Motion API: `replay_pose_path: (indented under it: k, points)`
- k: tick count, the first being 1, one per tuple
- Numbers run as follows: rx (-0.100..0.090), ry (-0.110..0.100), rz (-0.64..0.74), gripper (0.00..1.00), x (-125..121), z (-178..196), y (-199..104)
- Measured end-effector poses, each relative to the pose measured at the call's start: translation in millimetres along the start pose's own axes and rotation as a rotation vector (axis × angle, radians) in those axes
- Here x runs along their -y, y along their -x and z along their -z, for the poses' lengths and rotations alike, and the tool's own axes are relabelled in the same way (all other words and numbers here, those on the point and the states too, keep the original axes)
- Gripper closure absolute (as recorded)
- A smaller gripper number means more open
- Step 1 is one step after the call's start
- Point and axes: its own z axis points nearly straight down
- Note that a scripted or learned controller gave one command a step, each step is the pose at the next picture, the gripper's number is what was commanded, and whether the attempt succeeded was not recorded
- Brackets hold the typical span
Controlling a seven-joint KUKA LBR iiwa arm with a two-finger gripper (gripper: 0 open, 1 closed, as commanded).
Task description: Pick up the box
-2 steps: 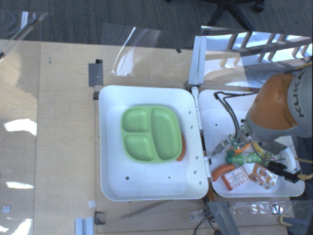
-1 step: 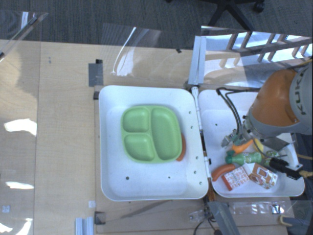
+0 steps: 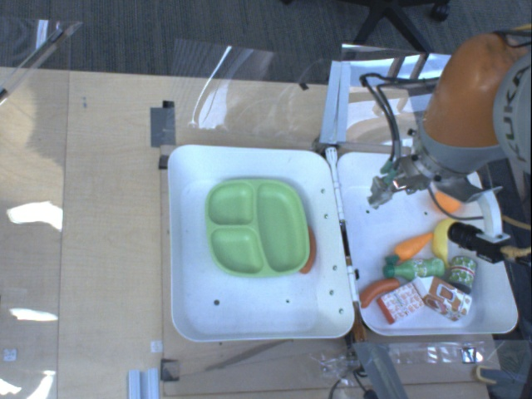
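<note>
Two small boxes lie near the front of the right bin (image 3: 366, 223): a red and white box (image 3: 404, 302) and, touching its right side, a brown and white box (image 3: 447, 298). My gripper (image 3: 380, 186) hangs over the bin's bare back-left part, well behind both boxes and to their left. It looks open, with nothing between its fingers. The orange band of the arm (image 3: 478, 90) rises behind it at the right.
Around the boxes lie a red sausage (image 3: 376, 289), a green bottle (image 3: 414, 268), a carrot (image 3: 413, 244), a yellow piece (image 3: 446, 228) and a small can (image 3: 462, 273). The left bin (image 3: 191, 306) holds a green divided plate (image 3: 256, 226).
</note>
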Motion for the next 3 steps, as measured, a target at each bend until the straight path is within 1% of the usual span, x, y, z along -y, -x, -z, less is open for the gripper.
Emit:
replay_pose_path:
  k: [1,2,3]
  points:
    - [0.0,-0.001,0.001,0.0,0.1,-0.2,0.0]
    - [-0.001,-0.006,0.108,0.0,11.8,-92.7,100.0]
    - [-0.014,-0.036,0.015,0.0,-68.4,-153.9,133.8]
